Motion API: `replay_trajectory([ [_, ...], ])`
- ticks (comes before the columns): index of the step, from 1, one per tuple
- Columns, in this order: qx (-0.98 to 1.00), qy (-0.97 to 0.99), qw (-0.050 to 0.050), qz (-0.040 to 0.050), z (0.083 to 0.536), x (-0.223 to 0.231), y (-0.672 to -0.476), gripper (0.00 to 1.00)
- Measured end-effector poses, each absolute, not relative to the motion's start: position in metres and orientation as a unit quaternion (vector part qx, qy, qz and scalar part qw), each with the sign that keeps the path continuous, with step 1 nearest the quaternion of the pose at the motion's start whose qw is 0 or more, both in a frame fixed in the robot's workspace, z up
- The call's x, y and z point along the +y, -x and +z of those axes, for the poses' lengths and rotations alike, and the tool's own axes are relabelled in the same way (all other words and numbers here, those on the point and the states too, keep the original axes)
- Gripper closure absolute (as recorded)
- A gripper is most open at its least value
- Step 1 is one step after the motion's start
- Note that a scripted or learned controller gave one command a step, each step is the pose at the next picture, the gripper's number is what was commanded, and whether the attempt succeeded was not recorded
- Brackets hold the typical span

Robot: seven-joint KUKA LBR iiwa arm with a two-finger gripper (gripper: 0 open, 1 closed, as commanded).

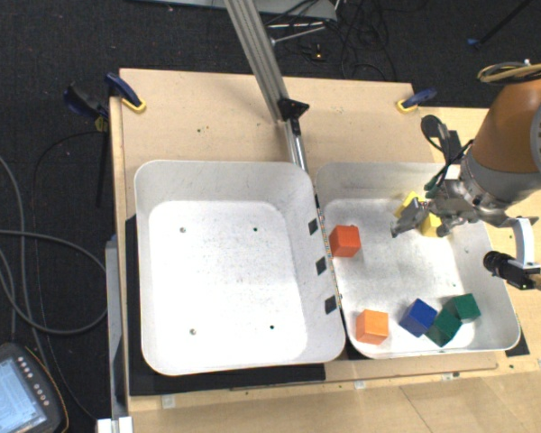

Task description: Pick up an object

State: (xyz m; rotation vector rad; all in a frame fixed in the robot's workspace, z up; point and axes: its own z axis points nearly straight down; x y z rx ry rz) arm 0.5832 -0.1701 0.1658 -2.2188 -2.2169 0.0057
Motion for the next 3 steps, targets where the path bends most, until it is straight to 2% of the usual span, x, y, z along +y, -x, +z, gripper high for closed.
replay_trajectory([
  [1, -0.707, 0.707, 0.002, 0.0017, 0.102, -0.169, -0.584, 0.0],
  [2, -0.707, 0.707, 0.001, 0.0005, 0.095, -0.169, -0.584, 0.0],
  [3, -0.707, 0.708, -0.001, -0.0002, 0.106, -0.169, -0.585, 1.0],
])
